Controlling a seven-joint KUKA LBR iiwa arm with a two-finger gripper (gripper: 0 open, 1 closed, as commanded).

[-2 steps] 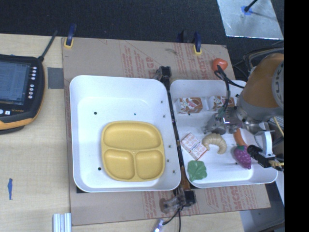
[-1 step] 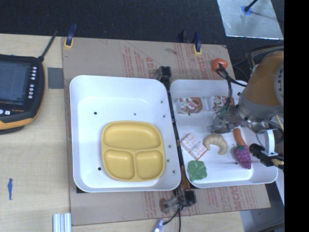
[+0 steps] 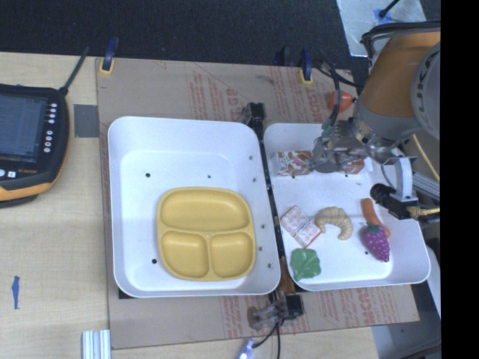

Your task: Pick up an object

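Lying at the far edge of the right white bin (image 3: 408, 275), a crinkled red-and-white printed wrapper packet (image 3: 293, 162) is the likeliest target, since the gripper (image 3: 338, 154) sits low just beside it, on its right; whether they touch cannot be told, and how the gripper is set, or whether it has hold of anything, cannot be told either. The packet's printing is too small to read. Nearer in the same bin lie a small pink-and-white boxed packet (image 3: 300, 225), a tan toy croissant (image 3: 336, 221), a green leaf-shaped toy (image 3: 305, 263), an orange toy carrot (image 3: 370, 212) and purple toy grapes (image 3: 377, 243), loosely scattered as pick choices. The left white bin (image 3: 131, 200) carries a yellow three-compartment plastic tray (image 3: 206, 232). Brown cardboard (image 3: 179, 88) under both bins bears faint red lettering, unreadable. A black-and-orange teach pendant (image 3: 26, 140) rests on the bench (image 3: 52, 275).
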